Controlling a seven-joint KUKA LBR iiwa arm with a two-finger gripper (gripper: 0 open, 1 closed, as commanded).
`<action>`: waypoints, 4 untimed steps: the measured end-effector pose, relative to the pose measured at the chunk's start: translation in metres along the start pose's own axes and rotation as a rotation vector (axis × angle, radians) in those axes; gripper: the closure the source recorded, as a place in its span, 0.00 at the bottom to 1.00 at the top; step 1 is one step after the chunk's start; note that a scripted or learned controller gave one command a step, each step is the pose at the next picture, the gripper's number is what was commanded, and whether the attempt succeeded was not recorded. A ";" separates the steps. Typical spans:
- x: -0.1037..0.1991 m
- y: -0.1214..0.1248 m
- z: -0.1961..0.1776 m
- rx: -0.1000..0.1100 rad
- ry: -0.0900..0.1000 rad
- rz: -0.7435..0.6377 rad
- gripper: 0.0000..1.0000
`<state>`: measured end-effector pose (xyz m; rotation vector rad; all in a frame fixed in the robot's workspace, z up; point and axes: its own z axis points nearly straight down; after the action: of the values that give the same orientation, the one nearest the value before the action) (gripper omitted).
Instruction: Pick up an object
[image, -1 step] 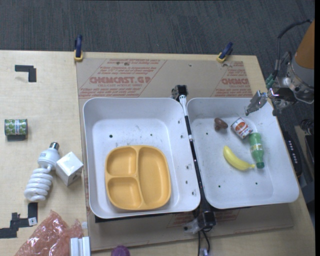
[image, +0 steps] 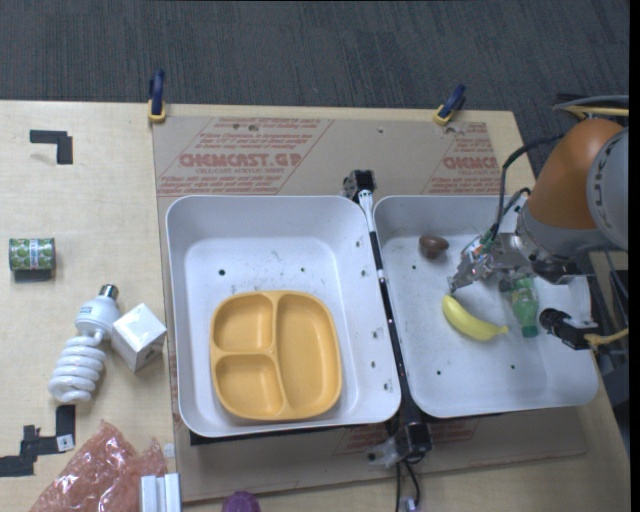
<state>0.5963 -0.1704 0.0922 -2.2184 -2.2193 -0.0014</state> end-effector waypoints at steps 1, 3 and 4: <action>-0.001 0.001 -0.010 -0.003 -0.003 0.002 1.00; 0.051 0.055 -0.037 -0.003 -0.004 -0.002 0.00; 0.062 -0.005 0.000 -0.002 -0.004 0.002 0.00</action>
<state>0.5916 -0.1086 0.0923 -2.2234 -2.2197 0.0008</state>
